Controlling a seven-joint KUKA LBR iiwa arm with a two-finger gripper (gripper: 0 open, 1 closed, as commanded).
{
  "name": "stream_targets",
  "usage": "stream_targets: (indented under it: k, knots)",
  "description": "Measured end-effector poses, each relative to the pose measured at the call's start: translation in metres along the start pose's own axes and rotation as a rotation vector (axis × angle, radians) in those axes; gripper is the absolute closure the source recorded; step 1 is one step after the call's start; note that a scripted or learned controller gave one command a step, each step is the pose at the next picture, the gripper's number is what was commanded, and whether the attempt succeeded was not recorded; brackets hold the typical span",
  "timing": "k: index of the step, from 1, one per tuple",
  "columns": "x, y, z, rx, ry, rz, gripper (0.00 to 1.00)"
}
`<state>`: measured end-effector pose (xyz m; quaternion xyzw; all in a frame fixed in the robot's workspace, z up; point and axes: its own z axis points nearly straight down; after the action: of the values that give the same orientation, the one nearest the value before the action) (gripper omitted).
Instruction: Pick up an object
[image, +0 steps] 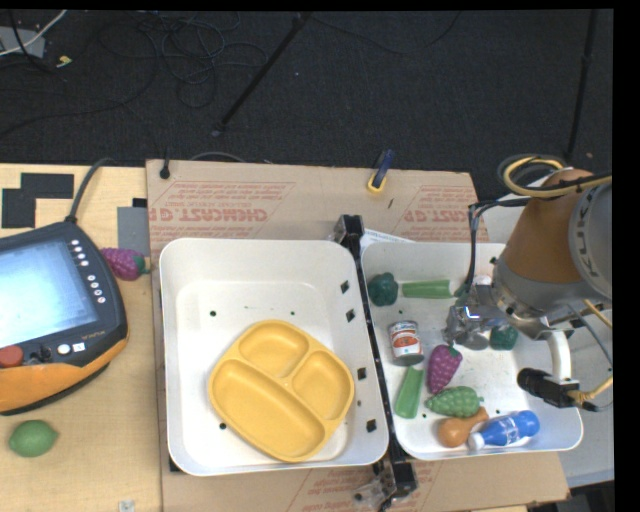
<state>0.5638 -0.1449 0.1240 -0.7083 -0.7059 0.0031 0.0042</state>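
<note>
In the camera view, two shallow white bins are seen side by side on the tabletop (130, 420), resting on a sheet of cardboard (270, 205). In the left bin (190, 290) a yellow divided plate (281, 388) is laid toward the near side.

The right bin (420, 265) is filled with small items. A dark green round piece (382, 290) and a green bar (426, 290) are found near its far wall. A small red-labelled can (405, 340) is placed near the middle, with a green stick (408, 391) just below it. A purple grape bunch (443, 367) is set beside the can, and a green grape bunch (456, 402) lies just below the purple one. An orange piece (455, 432) and a blue and white bottle (506, 430) are lying at the near edge, touching each other.

The arm (548, 245) is reached in from the right, and the tool (468, 325) is held low over the right bin, just above the purple grape bunch and beside the can. Whether the tool is open or closed cannot be told. A teal object (503, 338) is seen just to its right.

On the left of the tabletop a control pendant (50, 300), a pink toy (125, 263) and a green ball (33, 438) are placed.
</note>
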Motion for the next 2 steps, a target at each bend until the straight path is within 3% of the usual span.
stream_targets:
  k: [1, 2]
  knots:
    - [0.132, 0.019, -0.067, -0.014, 0.004, -0.016, 1.00]
    - [0.112, -0.027, -0.175, -0.017, -0.001, -0.002, 1.00]
